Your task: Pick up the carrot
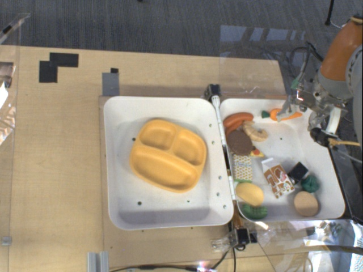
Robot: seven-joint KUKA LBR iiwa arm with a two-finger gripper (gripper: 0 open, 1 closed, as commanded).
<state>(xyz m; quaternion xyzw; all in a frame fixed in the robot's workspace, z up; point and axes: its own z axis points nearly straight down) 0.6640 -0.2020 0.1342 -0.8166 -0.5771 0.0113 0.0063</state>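
The carrot [282, 116], small and orange with a green top at its left end, lies at the far edge of the right bin [329, 169], near the back wall. My gripper [294, 102] hangs just above and to the right of the carrot's orange end, at the tip of the grey arm with its orange band [340, 47]. From this angle the carrot looks to be resting on the bin floor.
The right bin also holds a red sausage [238, 119], a brown disc [240, 143], a lemon [250, 194], a small printed box [277, 179], a black block [298, 170] and a tan ball [306, 203]. A yellow divided plate [168, 153] sits in the left bin [122, 208].
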